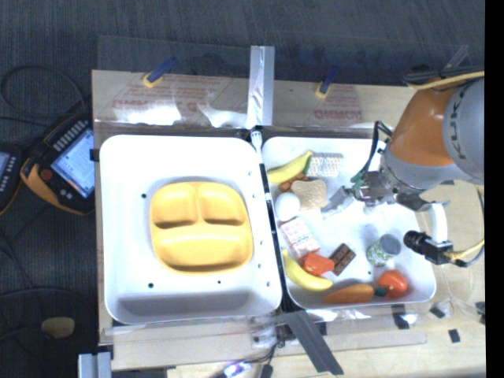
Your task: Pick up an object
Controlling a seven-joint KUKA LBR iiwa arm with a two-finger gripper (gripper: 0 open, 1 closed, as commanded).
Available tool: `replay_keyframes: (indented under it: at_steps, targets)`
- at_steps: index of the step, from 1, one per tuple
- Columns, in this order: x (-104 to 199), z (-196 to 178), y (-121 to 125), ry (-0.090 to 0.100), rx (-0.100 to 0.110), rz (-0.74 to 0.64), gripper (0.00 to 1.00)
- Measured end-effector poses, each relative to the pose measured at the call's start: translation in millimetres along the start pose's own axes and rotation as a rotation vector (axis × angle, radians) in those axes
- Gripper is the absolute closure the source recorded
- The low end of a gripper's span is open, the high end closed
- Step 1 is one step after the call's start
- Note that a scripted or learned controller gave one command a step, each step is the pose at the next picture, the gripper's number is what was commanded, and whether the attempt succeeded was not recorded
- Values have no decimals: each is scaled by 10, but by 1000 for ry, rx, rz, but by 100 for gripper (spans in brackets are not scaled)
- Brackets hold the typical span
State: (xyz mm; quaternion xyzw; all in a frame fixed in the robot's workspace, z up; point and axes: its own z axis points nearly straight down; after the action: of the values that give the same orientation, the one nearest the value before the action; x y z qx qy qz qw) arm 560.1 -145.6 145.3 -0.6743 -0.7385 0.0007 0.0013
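Worktop is bare wood under taped clear plastic sheet, dark carpet all around. Landmark: the right bin. Left of it, the left bin holds a yellow divided tray. Inside the right bin — two bananas, bread, egg, carrot, tomato. End effector sits low in its upper middle, just right of the bread; can't tell its finger state. Teach pendant on the floor far left.
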Motion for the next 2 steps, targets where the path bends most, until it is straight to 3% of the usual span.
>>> replay_keyframes:
  at_steps: [1, 2]
  targets:
    - [431, 558, 425, -8, -11, -61, 0]
    - [-75, 564, 848, -6, -12, -74, 0]
